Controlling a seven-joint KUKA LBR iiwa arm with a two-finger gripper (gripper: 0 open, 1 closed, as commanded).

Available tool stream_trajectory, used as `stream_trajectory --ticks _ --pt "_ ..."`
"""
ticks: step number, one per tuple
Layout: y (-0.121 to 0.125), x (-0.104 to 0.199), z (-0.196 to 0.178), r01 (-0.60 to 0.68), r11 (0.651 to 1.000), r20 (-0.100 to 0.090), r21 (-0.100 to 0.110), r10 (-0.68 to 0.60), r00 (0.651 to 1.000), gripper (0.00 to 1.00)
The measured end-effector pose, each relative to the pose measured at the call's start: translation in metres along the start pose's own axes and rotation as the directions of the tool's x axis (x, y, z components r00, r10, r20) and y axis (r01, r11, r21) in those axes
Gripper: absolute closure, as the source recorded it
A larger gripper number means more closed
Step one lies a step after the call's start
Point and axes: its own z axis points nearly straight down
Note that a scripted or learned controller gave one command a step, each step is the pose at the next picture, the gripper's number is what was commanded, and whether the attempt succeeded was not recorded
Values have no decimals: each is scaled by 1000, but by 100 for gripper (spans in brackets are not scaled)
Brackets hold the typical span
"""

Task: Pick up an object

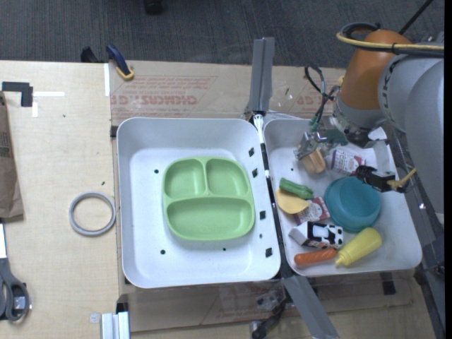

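Robot gripper (311,145), finger state impossible to tell, hovers over a tan block (313,162) in the crowded right bin (402,260); neighbouring clutter may spoil its grasp.

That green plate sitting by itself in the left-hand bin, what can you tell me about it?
The green plate is a pale green divided tray with rounded corners, smooth and matte like plastic. Raised ridges split it into three wells: two smaller ones at the far side, one wide one nearer the camera. All three look bare. It lies flat, right side up, near the middle of the left bin floor, apart from the walls. Nothing touches it but the bin.
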Motion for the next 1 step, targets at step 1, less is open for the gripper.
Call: stream_trajectory --ticks 1 --pt "8 57 -93 -2 1000 1 -2 2 1000 100"
